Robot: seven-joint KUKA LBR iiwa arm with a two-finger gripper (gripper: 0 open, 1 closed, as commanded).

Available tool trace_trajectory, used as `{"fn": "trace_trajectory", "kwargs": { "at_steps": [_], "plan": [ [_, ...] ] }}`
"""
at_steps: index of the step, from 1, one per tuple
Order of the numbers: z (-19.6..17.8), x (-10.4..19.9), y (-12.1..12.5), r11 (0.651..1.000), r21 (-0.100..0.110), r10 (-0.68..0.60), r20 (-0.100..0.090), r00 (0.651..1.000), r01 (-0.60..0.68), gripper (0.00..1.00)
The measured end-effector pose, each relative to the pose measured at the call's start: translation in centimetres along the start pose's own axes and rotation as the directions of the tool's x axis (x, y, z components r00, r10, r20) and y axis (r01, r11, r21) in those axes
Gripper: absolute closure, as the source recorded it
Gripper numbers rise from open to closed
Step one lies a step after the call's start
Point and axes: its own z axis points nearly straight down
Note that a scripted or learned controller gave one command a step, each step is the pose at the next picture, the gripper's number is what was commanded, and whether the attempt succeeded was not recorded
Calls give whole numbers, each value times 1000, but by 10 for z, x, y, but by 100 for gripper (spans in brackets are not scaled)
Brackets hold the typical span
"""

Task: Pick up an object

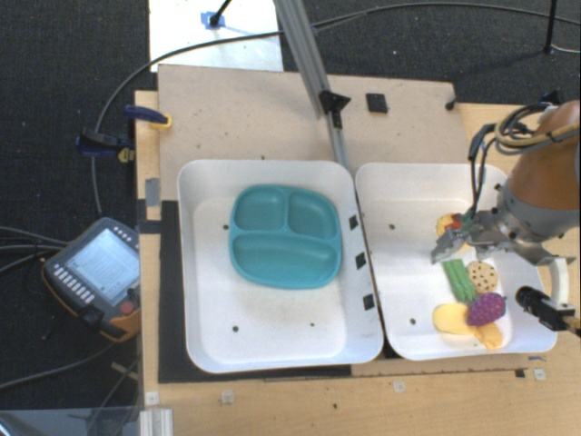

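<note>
Several toy foods lie in the right bin (399, 271): a green vegetable piece (459, 280), a speckled cookie (483, 275), a purple grape bunch (487, 309), a pale yellow piece (450, 318) and an orange-yellow piece (447, 222) partly hidden by the gripper. My gripper (451, 241) hangs low over the bin's middle right, just above the green piece's upper end. Nothing shows between its fingers. The arm's orange band (549, 175) rises to the right.
A teal divided plate (286, 236) lies in the left bin (209, 334). A metal pole (309, 53) slants down to the bins' shared edge. A teach pendant (95, 271) and cables lie left of the bench.
</note>
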Motion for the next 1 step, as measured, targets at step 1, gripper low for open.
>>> {"fn": "trace_trajectory", "kwargs": {
  "at_steps": [1],
  "plan": [
    [49,-6,-8,1000,0,1,0,1000,-1,0]
  ]
}}
